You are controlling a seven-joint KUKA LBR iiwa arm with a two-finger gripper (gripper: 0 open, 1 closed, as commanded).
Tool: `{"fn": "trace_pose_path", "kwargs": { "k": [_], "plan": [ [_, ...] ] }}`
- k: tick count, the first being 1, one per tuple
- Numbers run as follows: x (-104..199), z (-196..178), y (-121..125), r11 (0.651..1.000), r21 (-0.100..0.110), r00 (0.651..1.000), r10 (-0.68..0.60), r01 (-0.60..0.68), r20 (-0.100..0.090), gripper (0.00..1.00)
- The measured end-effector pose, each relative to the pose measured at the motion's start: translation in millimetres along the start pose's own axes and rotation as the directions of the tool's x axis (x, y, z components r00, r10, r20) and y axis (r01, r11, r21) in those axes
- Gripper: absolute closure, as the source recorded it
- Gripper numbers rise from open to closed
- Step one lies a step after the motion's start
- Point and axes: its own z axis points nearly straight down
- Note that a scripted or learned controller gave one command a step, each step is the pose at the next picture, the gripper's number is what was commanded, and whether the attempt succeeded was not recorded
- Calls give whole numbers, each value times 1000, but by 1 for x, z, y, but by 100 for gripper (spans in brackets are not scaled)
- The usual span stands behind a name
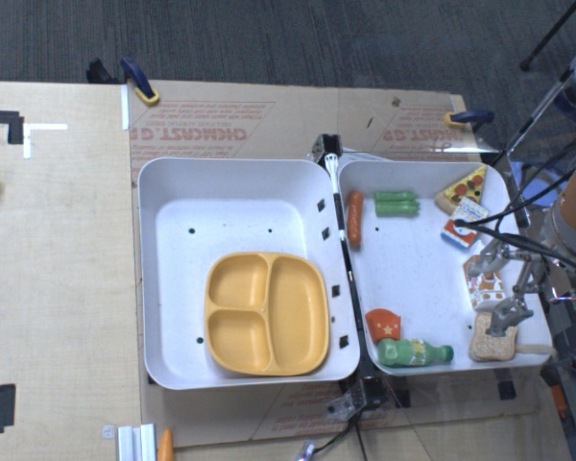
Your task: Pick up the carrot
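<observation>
Two bins (154, 257) sat on the table, and the carrot (354, 218) lay in the right one, tight against its left wall beside a green piece (396, 203). Your jaws (504, 310) hung at the far right; I could not tell their state. You needed to cross over and close across the carrot's width, clear of the wall.

A robotics lab test bench, seen from above. A pale wooden benchtop (58, 286) carries a cardboard sheet (269, 123) held at its far corners by blue clamps (139, 82). Two shallow white bins (154, 257) sit side by side on the cardboard, joined with black clips. Black tape markers (5, 123) and white tape sit on the wood near the bench's left edge. Cables (350, 430) trail off the near edge. Dark grey carpet (269, 17) lies beyond the far edge. Plastic toy foods (396, 203) lie in the right bin, and a yellow divided tray (267, 312) lies in the left.
</observation>
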Motion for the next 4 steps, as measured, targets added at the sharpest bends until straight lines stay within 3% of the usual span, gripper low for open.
{"fn": "trace_pose_path", "kwargs": {
  "k": [1, 2, 3, 4],
  "plan": [
    [1, 65, 85, 979, -1, 979, -203, 203, 0, 0],
    [-9, 101, 62, 939, 0, 939, -344, 344, 0, 0],
    [-10, 92, 64, 937, 2, 937, -349, 349, 4, 100],
    [-7, 101, 69, 901, 2, 901, -434, 434, 2, 100]
  ]
}}
